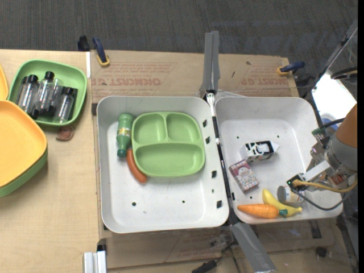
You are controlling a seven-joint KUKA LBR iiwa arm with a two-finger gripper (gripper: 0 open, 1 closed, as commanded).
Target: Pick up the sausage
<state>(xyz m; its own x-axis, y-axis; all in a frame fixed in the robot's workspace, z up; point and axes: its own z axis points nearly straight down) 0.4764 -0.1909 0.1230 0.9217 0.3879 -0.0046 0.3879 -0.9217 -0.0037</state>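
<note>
Sausage (136, 166): lies slantwise in the left bin (165, 203), at seven o'clock of the green divided plate (168, 144), tight against its rim, upper end just under the green bottle (123, 134). Looks light, smooth and somewhat slippery, probably a stiff toy. Best taken across the middle, though the plate rim crowds one side. Well apart, at four o'clock of the right bin (284, 124): robot arm (344, 147), cut off by the frame edge. Jaws too small and cluttered to read; cannot tell whether open, closed or holding anything.
</note>
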